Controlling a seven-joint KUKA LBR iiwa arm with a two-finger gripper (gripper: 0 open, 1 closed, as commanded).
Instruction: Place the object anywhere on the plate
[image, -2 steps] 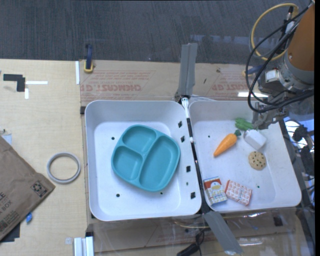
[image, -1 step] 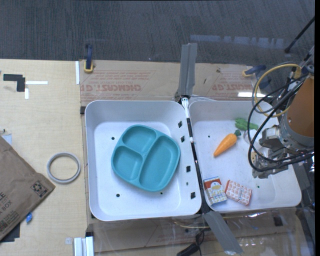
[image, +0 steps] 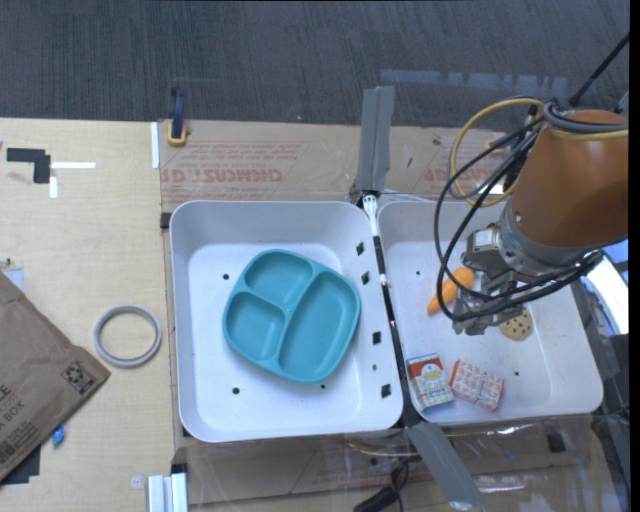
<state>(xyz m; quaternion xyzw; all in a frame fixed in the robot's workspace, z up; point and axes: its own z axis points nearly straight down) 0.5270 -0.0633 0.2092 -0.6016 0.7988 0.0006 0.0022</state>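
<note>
A teal plate (image: 292, 315) with three compartments lies in the left white bin (image: 195, 300). The arm reaches over the right bin (image: 560, 390), and its gripper (image: 480, 298) hangs low above the bin floor, under the orange wrist band. An orange carrot-like object (image: 444, 290) lies right beside the gripper on its left, partly hidden by it. Just right of and below the gripper, a round speckled cookie (image: 517, 325) lies on the floor. I cannot tell whether the gripper touches either one.
Near the right bin's front edge lie a small white and red box (image: 429, 381) and a red patterned packet (image: 477, 385). Outside the bins, a grey tape ring (image: 127, 334) and a brown cardboard box (image: 35, 385) sit on the bench at left.
</note>
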